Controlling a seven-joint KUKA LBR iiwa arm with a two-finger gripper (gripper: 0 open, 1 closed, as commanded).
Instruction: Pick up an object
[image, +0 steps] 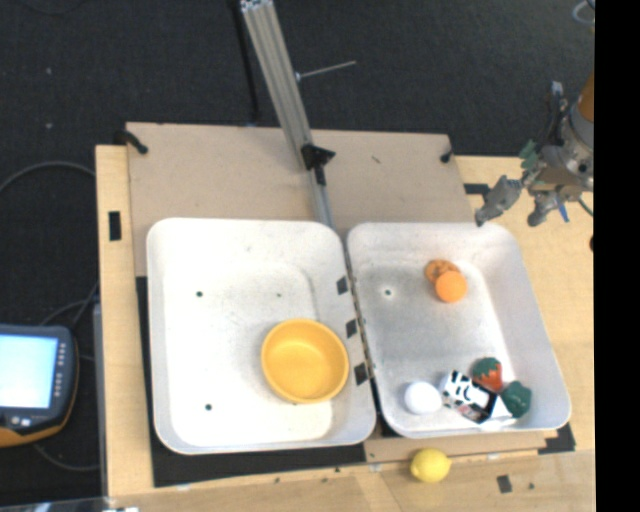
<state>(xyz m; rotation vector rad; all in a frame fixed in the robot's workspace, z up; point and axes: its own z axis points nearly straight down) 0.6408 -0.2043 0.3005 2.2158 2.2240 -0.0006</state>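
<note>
— Dark floor surrounds the bench (230, 175); on it, what sits where, going left to right?

— First the left bin (200, 270) with a yellow bowl (305, 360). Then the right bin (500, 300): an orange ball (451, 287) near its far side, a white ball (421, 397) and a black-and-white toy (467, 394) at its near edge. A lemon (430, 465) lies outside.

— And the gripper (520, 203)?

— Beyond the right bin's far corner, fingers spread, nothing between them. I'd pick the orange ball: it stands apart. Centre over it, descend straight, close gently so it doesn't roll.
</note>
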